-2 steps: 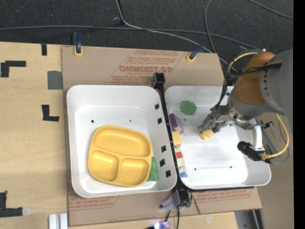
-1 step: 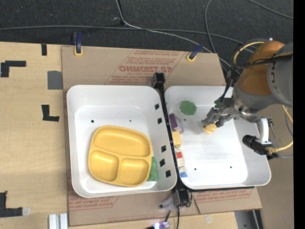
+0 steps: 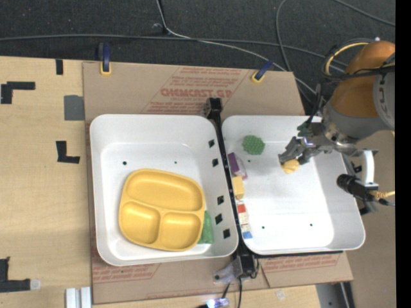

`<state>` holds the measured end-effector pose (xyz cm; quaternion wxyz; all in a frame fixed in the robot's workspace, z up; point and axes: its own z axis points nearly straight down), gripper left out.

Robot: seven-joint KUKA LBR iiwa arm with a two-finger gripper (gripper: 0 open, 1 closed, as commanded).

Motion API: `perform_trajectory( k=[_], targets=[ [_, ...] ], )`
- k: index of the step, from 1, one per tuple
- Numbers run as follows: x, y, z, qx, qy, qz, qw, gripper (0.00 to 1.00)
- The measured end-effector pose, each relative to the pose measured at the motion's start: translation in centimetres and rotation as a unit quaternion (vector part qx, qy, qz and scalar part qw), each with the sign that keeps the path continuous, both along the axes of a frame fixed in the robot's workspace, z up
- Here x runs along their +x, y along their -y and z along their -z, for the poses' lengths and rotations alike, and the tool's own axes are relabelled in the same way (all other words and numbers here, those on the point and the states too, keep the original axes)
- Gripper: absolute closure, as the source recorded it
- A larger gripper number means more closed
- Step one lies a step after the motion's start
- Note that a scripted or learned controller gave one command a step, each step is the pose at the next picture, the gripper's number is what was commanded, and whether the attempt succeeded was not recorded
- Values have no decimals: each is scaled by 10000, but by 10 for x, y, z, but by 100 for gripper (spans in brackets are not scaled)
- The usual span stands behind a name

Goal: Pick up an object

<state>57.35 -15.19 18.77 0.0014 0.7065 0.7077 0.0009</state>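
Yellow tray (image 3: 160, 208) in L bin (image 3: 106, 133); green ball (image 3: 253, 145) in R bin (image 3: 340, 233).

Red printing on the brown cardboard sheet (image 3: 186, 92) beneath the two white bins, running at a slant above the left bin (image 3: 103, 130): too blurred to read letter for letter. More red print along the sheet's lower edge, likewise illegible. No other legible text, numbers or brand marks.
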Motion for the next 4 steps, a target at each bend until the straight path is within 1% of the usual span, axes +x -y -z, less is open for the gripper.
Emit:
perform_trajectory(
  k=[1,2,3,4],
  targets=[
    [7,-2,-62,-5,13,-1,10000,100],
    [-2,-61,-66,12,-17,-24,10000,100],
    [-2,-117,-59,11,-23,-24,10000,100],
    [-21,-169,-44,9,-36,-20,10000,100]
  ],
)
